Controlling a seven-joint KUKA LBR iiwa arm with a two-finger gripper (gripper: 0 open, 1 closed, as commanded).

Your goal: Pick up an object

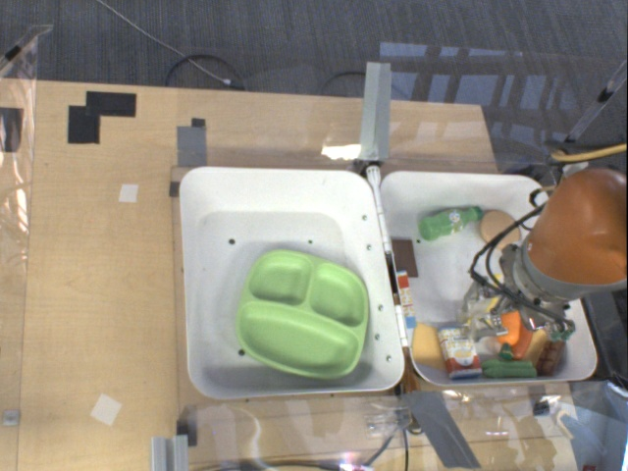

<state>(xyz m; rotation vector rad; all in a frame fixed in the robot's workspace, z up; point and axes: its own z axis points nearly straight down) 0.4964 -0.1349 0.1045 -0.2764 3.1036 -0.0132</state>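
Orange and red small objects (520,340) lie crowded in the lower right of the frame, in the right bin (432,196), directly under the gripper (494,314); its state I cannot tell. A green bottle (450,223) lies above. In the left bin (206,263) rests a green divided plate (303,312).

Divided plate (304,312) in left bin (196,292); bottle (450,223) and small items in right bin (432,189)
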